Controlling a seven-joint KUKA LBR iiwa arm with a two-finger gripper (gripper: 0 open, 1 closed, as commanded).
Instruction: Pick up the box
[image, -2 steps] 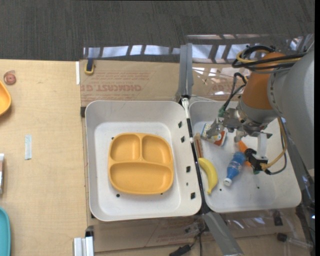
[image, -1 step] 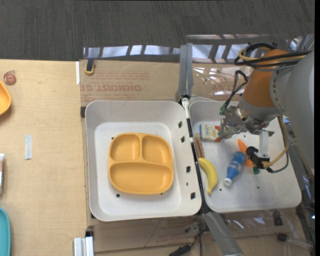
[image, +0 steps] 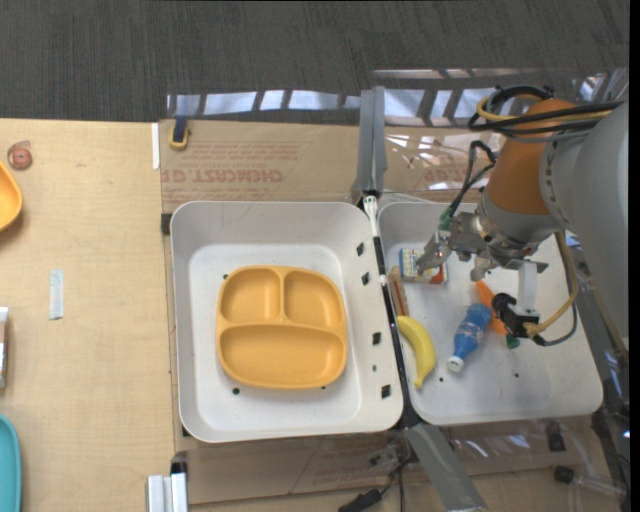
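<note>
On the bench, the left bin (image: 185, 300) holds a divided yellow plate (image: 283, 327), while in the right bin (image: 560, 395) the small box (image: 409, 263) stands at the left wall, just beside the end effector (image: 438, 262), whose grip I cannot tell.

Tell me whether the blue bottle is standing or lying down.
Lying down. The blue bottle rests on its side on the right bin's floor, white cap toward the banana.
</note>
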